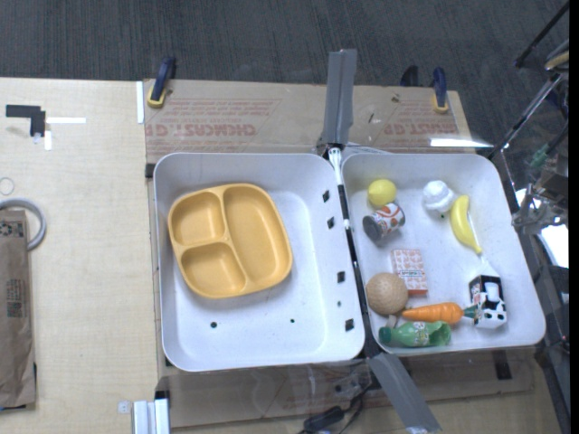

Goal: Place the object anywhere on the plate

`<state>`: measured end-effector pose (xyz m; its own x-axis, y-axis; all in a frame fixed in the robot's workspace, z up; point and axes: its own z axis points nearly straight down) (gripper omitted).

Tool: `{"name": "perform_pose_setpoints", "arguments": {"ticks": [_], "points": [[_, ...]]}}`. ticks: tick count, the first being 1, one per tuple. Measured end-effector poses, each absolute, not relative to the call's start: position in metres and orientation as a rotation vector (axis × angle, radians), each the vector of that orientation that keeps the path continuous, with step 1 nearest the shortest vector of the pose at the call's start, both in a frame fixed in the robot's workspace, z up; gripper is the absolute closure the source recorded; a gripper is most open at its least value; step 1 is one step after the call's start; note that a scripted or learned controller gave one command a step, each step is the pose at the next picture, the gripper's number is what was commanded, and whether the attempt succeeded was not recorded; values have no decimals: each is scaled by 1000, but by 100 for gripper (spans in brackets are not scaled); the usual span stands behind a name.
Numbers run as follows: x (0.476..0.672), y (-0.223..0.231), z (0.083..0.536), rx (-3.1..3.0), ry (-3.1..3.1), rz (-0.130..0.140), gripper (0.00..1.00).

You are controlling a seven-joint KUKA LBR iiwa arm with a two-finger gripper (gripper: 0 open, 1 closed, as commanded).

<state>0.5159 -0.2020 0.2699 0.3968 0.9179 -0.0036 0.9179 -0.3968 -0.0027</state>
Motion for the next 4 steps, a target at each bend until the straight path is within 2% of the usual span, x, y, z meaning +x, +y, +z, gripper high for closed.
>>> {"name": "perform_pose_setpoints", "arguments": {"ticks": [1,2,3,4], "points": [[546,-214,269,-2690,-1624,6,100],[561,-187,288,-2522,-1875,6,100],[563,-200,298,-2727,-1561,7,100],[600,-207,310,-2803,-1420,6,100]]}}
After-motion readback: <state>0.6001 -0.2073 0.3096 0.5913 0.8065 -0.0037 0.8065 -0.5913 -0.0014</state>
